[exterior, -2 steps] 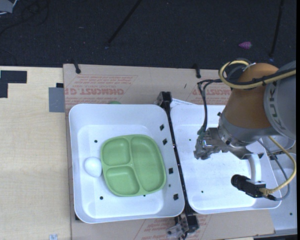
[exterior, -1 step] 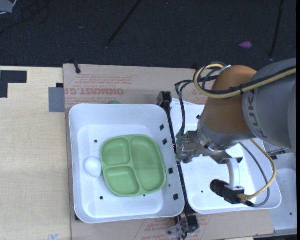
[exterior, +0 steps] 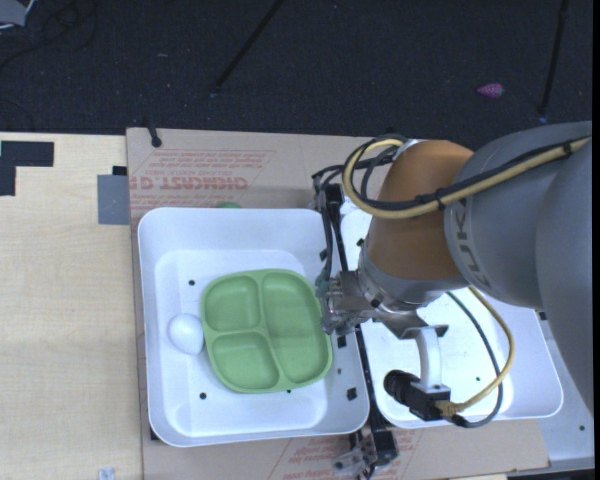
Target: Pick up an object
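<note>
Gripper [exterior: 332, 313] at the right rim of the green, four-compartment plastic plate [exterior: 265, 330] in the left white bin [exterior: 170, 248]; finger spacing apparently indiscernible.

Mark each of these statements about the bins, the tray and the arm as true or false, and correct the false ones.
1. The green tray lies in the left bin. True.
2. The green tray has three compartments. False: it has four.
3. A white egg-shaped object rests against the tray's left edge. True.
4. The white object sits inside one of the tray's compartments. False: it lies on the bin floor beside the tray.
5. The arm hangs over the divide between the bins, near the tray's right edge. True.
6. The tray stands tilted against the bin wall. False: it lies flat on the bin floor.
</note>
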You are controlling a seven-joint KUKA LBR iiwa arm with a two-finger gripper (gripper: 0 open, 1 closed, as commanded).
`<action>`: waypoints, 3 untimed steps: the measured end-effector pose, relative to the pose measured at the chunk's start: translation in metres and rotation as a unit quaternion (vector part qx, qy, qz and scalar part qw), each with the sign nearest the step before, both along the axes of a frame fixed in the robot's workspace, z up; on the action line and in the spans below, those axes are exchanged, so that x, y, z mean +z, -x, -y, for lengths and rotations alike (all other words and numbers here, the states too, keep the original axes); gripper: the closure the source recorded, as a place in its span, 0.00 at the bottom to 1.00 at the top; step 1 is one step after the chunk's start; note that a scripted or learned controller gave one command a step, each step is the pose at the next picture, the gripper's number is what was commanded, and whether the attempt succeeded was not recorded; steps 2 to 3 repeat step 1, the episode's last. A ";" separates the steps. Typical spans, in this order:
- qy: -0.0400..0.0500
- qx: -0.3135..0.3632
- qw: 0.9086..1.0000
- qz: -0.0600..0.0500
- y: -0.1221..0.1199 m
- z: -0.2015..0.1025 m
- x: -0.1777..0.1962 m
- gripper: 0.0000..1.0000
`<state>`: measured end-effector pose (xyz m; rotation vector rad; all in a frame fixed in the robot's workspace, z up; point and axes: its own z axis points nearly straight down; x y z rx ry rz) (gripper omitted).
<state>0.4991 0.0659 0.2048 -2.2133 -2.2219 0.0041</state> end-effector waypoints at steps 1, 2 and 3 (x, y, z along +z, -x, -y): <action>0.000 0.000 1.000 0.001 0.006 -0.043 0.011 1.00; 0.000 0.000 1.000 0.001 0.006 -0.043 0.011 1.00; 0.000 0.000 1.000 0.001 0.006 -0.043 0.011 1.00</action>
